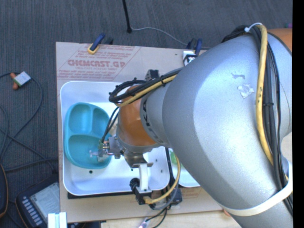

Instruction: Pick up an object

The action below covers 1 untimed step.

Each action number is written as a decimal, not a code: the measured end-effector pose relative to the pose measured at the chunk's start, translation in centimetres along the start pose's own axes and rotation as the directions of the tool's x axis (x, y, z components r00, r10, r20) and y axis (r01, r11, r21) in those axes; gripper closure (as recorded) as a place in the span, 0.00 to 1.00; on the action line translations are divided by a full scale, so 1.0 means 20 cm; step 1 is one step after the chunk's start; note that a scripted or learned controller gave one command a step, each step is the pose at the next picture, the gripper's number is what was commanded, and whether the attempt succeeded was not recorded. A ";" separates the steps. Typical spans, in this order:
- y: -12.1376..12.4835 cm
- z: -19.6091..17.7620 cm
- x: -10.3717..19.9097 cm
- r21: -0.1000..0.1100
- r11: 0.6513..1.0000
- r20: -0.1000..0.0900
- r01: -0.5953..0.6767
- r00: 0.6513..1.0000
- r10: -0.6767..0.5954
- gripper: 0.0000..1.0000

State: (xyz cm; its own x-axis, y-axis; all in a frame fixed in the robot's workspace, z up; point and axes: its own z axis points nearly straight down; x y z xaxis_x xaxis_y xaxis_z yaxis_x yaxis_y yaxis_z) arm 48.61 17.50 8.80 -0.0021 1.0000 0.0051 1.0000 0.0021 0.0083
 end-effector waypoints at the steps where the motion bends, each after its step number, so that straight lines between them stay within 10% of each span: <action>1: 0.01 -0.05 -0.01 -0.003 1.000 0.003 -0.003 1.000 0.003 1.00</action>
